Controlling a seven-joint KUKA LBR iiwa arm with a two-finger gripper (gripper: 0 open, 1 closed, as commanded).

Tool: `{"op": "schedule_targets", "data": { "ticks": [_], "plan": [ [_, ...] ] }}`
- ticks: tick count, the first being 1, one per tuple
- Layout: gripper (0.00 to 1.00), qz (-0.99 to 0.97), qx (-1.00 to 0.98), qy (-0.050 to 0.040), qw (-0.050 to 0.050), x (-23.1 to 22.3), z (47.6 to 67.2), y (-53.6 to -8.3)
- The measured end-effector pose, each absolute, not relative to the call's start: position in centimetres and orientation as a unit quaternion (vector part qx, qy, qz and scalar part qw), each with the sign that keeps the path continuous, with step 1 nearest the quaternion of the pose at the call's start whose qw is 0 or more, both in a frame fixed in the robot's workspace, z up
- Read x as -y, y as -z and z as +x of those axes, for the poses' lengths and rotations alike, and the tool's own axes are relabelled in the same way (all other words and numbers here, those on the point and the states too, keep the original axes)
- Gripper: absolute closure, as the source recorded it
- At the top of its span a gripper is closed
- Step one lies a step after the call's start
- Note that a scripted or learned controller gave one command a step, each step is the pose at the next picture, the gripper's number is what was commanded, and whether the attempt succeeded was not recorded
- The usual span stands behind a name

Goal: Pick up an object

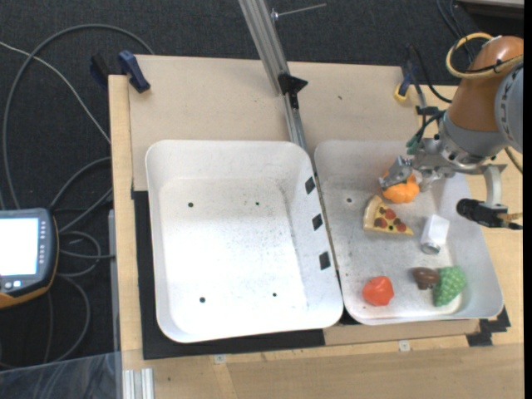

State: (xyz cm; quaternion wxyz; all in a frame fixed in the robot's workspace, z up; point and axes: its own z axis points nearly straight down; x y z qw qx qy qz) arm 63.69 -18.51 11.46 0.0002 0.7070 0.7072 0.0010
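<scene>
The tool [402, 178] is lowered onto the orange object [402, 192] in the right bin [478, 306] (beside the pizza slice [386, 219]); its state cannot be told. Closing and lifting are judged next.

The two white bins [233, 239] are looking like speckled matt plastic, the bench [216, 106] like pale matt board, the slanting rail [262, 32] like brushed metal, the floor [58, 23] like dark carpet.

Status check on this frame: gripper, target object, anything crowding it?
Gripper down in right bin, right at orange object. Grasp unconfirmed. Pizza slice toy close beside it.
</scene>
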Motion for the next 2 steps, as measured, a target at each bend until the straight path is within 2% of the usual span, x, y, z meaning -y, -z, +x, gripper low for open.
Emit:
{"op": "schedule_targets", "data": {
  "ticks": [2],
  "plan": [
    [1.00, 0.706, -0.708, -0.0025, 0.004, 17.1, 64.6, -23.7]
  ]
}}
